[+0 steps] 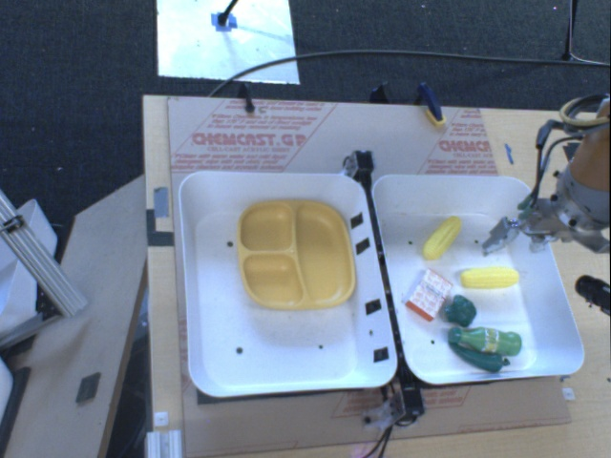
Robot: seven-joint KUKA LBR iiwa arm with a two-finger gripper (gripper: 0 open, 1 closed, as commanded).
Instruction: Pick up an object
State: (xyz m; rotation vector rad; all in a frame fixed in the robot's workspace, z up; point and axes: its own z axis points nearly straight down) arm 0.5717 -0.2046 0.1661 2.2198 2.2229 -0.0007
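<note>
The gripper hangs over the right bin's far right; its hold cannot be told; the corn cob lies just nearer, long axis left-right.

Even, fairly bright overhead light, slightly cool cast. Both white bins run near overexposed; left bin floor looks washed, faint grain visible around the yellow tray. Tray throws only a soft thin shadow toward the left bin's near wall. Strong glare on the shiny sheet lying on the dark carpet beyond the bench, almost blown to white. Mild sheen on the protective film behind the bins. Right bin toys cast short diffuse shadows. Arm at the right bin's far corner is a bit soft, edges smeared. Overall low resolution, compression noise in the carpet, slight softness at frame corners
</note>
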